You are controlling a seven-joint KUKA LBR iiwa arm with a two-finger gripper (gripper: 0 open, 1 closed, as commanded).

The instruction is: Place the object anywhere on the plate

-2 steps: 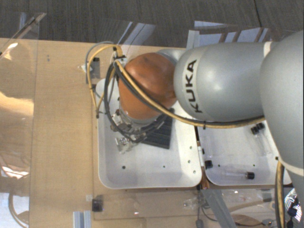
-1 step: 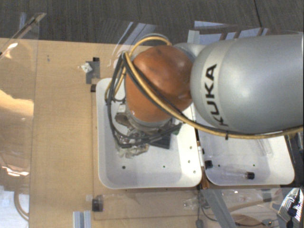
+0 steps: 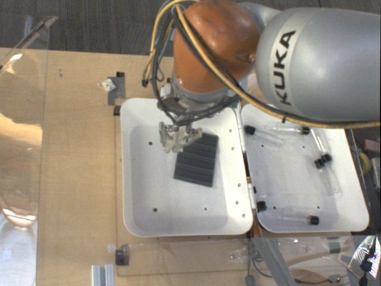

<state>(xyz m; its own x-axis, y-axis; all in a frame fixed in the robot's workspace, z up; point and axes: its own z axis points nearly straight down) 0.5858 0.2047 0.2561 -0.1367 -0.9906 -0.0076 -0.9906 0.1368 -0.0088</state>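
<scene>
Grey and orange metal took up most of the upper right: the arm reached in from the right, its orange band bulging above the wrist, with yellow and black cables looping down beside it. Beneath lay the wooden bench, bearing two shallow white bins side by side. The left bin sat under the wrist; the right bin held several clear tubes with black caps scattered over its floor.

In the left bin lay the task's thing, a dark ribbed plate, flat on the floor and turned slightly askew, a little right of the bin's middle. The claw hung at the plate's upper left corner, its pale tips overlapping or just touching that corner as seen from above; the rest of the plate stretched away down and to the right of it. Whether the claw was spread or clenched could not be told from this slant, and nothing could be made out between its tips.

A small dark bracket stood on the bench just beyond the left bin's far corner.
</scene>
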